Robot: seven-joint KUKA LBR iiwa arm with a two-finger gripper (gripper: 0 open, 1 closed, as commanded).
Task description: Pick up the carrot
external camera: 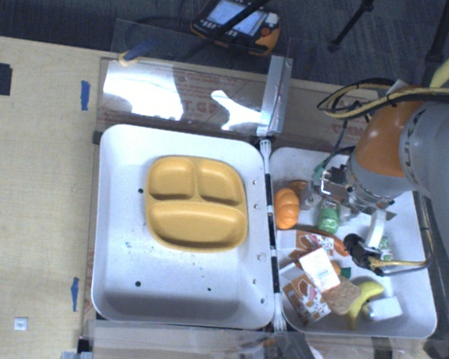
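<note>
The carrot [337, 244] looks like a small orange piece in the middle of the right bin [416, 308], partly covered by a white card and other items. The gripper [343, 207] hangs over the back of that bin, just above and behind the carrot, close to a green object [329, 221]. The grey arm with its orange band [383, 145] comes in from the right and hides the gripper's tip.
Left of the gripper, a round orange fruit [286, 210] lies by the bin wall. Toast [343, 296], a banana [367, 296], a white card [320, 269] and printed packets crowd the bin's front. The left bin [113, 226] holds a yellow divided plate [197, 203].
</note>
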